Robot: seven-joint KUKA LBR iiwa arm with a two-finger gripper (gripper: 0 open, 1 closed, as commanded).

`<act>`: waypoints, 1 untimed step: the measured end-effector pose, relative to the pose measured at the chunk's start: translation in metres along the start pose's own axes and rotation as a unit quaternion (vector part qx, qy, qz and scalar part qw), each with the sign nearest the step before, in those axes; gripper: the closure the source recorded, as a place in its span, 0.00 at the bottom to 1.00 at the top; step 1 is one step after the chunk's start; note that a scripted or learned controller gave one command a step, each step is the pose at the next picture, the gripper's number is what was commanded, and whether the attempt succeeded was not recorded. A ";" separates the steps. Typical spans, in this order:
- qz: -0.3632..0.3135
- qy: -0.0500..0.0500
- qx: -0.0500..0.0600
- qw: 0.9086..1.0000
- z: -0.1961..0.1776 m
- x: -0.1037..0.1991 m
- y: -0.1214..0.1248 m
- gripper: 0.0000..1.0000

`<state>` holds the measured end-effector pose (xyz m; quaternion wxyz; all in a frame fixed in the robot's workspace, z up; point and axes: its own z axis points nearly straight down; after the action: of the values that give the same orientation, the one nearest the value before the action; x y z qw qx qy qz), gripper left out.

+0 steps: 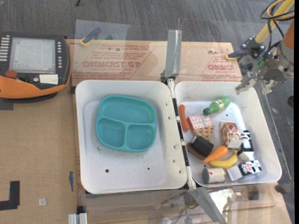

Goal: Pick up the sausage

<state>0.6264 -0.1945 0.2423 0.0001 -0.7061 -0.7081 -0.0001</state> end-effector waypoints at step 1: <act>-0.043 0.000 0.000 0.999 0.138 0.041 -0.067 0.00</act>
<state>0.5589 -0.1539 0.1041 0.0000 -0.6753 -0.7376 -0.0004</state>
